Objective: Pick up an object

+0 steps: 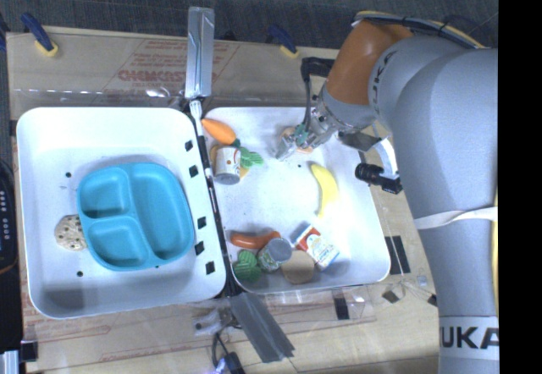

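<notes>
Reaching in over the right bin (373, 233), the arm has its end effector (298, 141) low in the bin's upper part, near the back wall. Something small and teal-and-pale shows right at its tip, but whether that is a toy object or part of the tool itself is too blurred to say, and how the tool is set cannot be told either.

Candidates for picking lie all around: a banana (323, 184) just below and to the side of the tip, a carrot (218, 130) and a small can (226, 164) against the left wall, and along the front wall a sausage (251, 239), a second can (275, 255) and a small carton (317, 247).

The left bin (34, 195) carries a blue divided tray (135, 216) with a cookie (69, 233) beside it.

My judgement: the task is at the approach or grasp stage. Nothing is visibly lifted off the floor of the bin, so the pick itself remains to be done.
</notes>
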You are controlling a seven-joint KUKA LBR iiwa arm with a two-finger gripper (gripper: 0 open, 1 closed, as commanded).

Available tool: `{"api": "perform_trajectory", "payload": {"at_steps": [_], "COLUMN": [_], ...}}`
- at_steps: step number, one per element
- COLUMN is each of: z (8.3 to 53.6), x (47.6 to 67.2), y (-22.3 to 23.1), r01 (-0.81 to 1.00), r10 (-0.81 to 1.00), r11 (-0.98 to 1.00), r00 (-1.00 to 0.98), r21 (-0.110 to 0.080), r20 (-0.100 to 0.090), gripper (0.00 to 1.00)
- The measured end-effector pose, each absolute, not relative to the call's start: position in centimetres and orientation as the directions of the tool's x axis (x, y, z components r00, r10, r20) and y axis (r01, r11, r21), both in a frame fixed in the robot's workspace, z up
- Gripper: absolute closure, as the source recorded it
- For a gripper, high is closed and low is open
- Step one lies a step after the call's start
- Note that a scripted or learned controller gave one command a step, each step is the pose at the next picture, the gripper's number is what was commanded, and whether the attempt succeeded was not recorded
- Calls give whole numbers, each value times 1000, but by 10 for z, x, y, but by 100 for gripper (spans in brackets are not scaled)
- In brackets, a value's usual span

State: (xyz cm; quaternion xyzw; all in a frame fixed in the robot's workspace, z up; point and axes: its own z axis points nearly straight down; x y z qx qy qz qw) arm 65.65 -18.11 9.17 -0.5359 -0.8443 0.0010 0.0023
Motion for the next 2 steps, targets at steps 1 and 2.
{"api": "perform_trajectory", "payload": {"at_steps": [1, 2], "z": [93, 92], "x": [657, 627], "y": [-210, -201], "r01": [987, 967], "r10": [987, 967], "r11": [-163, 255], "r00": [163, -255], "r21": [0, -2], "r20": [0, 1], "gripper": [100, 100]}}
